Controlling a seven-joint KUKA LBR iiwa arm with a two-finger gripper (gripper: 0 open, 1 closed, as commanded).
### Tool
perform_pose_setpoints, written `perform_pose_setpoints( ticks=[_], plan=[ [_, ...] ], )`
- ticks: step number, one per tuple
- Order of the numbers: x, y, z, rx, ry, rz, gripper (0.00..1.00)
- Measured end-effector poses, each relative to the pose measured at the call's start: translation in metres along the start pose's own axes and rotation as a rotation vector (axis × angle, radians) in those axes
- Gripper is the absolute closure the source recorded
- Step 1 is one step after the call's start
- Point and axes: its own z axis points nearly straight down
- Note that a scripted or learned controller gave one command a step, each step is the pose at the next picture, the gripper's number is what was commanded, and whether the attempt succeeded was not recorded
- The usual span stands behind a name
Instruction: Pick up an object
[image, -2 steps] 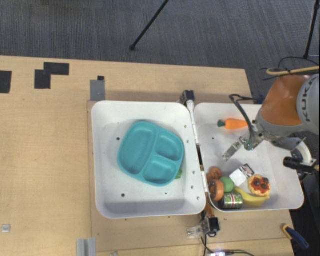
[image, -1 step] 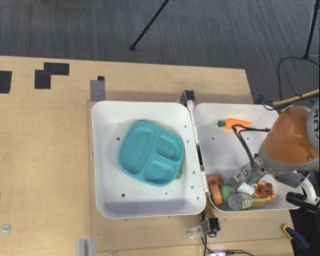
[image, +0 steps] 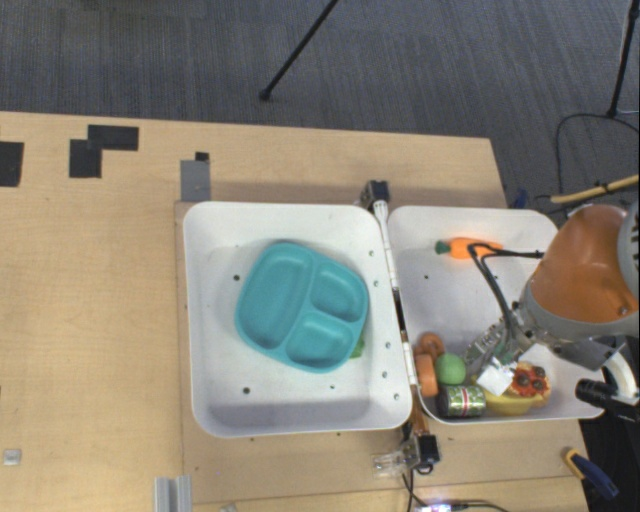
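The claw (image: 497, 352) hangs low over the near corner of the right bin (image: 470, 290), among a green ball (image: 451, 369), a green can (image: 464, 401), an orange piece (image: 427, 373) and a yellow dish (image: 525, 395) of red bits; how it is set, I cannot tell. An orange carrot toy (image: 466, 248) lies at the far side. The left bin (image: 215, 300) holds a teal divided plate (image: 303, 305).

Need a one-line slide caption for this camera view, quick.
Pincer low over cluttered right bin near green ball and can; teal divided plate in left bin.
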Motion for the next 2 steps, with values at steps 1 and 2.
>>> perform_pose_setpoints(
  ticks=[1,2],
  plan=[
    [0.0639,0.0414,-0.0862,0.007,0.012,-0.212,1.00],
    [0.0679,0.0441,-0.0860,0.008,0.013,-0.283,1.00]
  ],
)
